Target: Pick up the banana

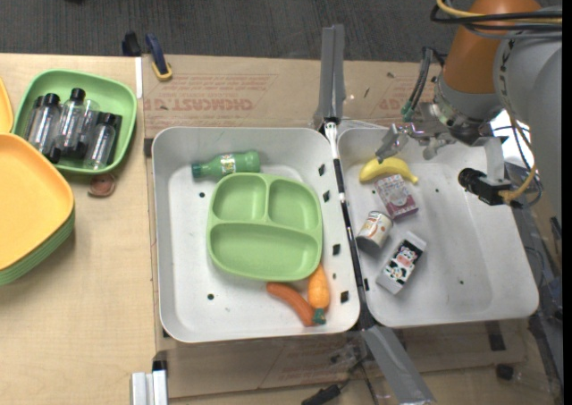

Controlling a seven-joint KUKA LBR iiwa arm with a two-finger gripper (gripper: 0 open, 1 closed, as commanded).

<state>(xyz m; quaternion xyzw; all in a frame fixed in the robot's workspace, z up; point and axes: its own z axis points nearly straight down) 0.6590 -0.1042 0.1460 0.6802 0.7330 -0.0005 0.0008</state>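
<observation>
not yet picked up: banana (388,169) lying curved and smooth yellow on the floor of the right white bin (465,291), near its far left corner, touching a small pink-labelled packet (396,195). gripper (399,142) poised just above the banana's far end, metal fingers seemingly spread, nothing between them. grasp and lift remaining.

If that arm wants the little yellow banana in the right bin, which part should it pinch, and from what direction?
Probably the middle of the small yellow curved banana, coming straight down from above. It lies flat on the floor of the right white bin, its length running left to right, so closing across its narrow width looks best. A pink-labelled packet sits tight against its lower side, leaving little room there. The gripper hovers just above it.
</observation>
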